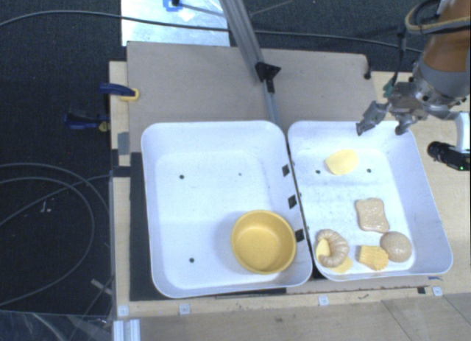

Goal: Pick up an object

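Right bin (423,177): chip (342,162) at 12 o'clock; cracker (372,214), croissant (332,248), corn (373,257), bun (396,246) crowded at 6. Left bin (169,185): bowl (263,241) at 5. Claw (384,124): released, holding nothing, above right bin's 12 o'clock rim; chip sits apart, likely the easiest pick.

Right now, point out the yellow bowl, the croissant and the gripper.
yellow bowl (263,241): camera view, middle of its inside.
croissant (333,247): camera view, middle of its curved body.
gripper (383,124): camera view, midway between its two open fingertips.
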You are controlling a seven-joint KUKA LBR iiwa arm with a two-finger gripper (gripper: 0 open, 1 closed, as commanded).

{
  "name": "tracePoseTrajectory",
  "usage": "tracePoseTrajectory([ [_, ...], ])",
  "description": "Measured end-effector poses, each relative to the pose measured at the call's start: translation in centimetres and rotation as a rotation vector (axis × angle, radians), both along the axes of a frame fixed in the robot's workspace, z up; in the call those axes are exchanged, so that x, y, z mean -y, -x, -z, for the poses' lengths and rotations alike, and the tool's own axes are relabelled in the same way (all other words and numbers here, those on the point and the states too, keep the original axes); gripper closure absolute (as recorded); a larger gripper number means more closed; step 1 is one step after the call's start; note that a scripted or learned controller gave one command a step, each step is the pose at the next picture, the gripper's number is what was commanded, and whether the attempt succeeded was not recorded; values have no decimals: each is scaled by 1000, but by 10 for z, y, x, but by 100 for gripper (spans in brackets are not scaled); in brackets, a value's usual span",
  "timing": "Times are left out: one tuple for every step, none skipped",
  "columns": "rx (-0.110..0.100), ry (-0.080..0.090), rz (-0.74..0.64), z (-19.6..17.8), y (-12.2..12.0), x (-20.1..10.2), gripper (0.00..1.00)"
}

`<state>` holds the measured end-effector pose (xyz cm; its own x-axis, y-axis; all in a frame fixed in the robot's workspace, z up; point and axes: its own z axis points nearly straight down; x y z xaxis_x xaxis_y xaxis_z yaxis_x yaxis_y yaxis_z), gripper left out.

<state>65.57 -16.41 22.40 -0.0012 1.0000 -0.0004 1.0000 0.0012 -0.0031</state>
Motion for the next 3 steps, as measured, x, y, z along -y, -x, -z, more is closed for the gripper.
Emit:
tracePoseTrajectory([
  [1,0,-4,58,-8,0,0],
  [3,1,-1,100,-7,2,0],
  [10,2,-2,86,-9,2,100],
])
